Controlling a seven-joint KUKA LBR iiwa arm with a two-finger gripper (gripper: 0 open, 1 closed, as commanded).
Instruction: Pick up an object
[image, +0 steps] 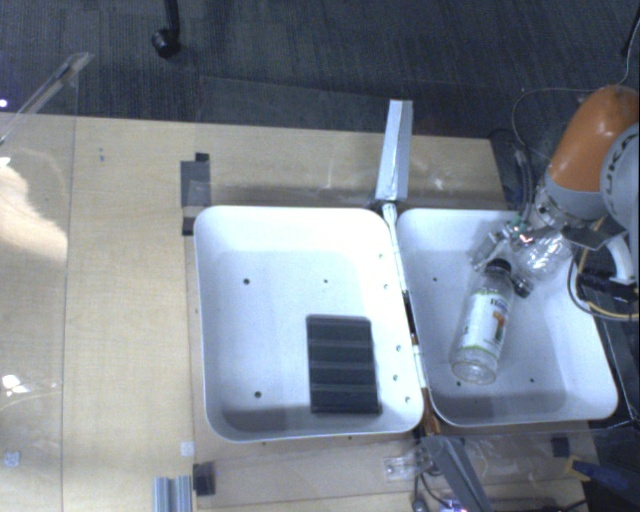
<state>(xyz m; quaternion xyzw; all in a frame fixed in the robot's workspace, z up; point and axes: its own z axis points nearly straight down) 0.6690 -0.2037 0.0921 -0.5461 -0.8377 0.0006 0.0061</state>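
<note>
Jaws (512, 243) low in the right bin (590, 400), at the cap end of a clear bottle (482, 328); grip state impossible to tell. Black ridged block (342, 365) in the left bin (250, 250).

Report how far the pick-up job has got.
Nothing looks picked up yet: the clear bottle lies on the floor of the right bin, and the black ribbed block lies in the left bin. In hand: the pincer sits near the bottle's dark cap. Left: grip and lift.
</note>
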